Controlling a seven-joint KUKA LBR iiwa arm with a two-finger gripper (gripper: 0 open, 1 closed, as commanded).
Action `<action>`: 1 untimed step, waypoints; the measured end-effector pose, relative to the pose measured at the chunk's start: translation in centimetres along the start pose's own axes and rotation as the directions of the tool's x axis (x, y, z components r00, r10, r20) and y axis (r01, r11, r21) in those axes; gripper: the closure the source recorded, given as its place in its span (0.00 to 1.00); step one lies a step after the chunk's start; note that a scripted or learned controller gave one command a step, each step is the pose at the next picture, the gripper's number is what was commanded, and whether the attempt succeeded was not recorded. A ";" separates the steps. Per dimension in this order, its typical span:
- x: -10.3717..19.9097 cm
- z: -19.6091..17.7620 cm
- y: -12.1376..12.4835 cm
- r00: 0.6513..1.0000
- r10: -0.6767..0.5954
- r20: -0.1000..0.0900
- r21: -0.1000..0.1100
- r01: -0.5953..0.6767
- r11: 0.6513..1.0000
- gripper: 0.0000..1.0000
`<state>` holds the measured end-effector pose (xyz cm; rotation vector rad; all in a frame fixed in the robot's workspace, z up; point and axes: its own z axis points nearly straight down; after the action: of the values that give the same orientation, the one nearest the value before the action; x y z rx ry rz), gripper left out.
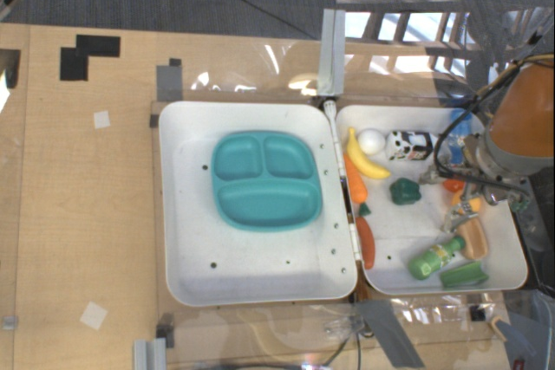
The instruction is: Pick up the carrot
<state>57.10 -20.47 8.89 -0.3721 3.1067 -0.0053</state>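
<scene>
The carrot [355, 185] is a short orange piece with a green end. It lies along the left wall of the right bin [512, 277], just below the yellow banana [363, 159] and above a red pepper [367, 243]. My gripper [460, 191] hangs under the grey and orange arm [520, 121] on the right side of that bin, well to the right of the carrot. It hovers over small orange pieces [469, 205]. Nothing can be seen held in it.
The left bin [186, 273] holds a teal divided plate [265, 179]. In the right bin lie a white ball [371, 140], a black-and-white cow toy [408, 145], a dark green piece [404, 191], a green bottle [436, 258], a tan block [473, 238] and a green pod [463, 275].
</scene>
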 end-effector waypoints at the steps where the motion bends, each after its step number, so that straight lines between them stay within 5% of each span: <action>1: -0.7 0.0 -0.1 0.971 0.238 0.001 0.000 -0.238 0.971 0.00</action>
<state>57.78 -20.45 8.89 0.0028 3.1280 -0.0034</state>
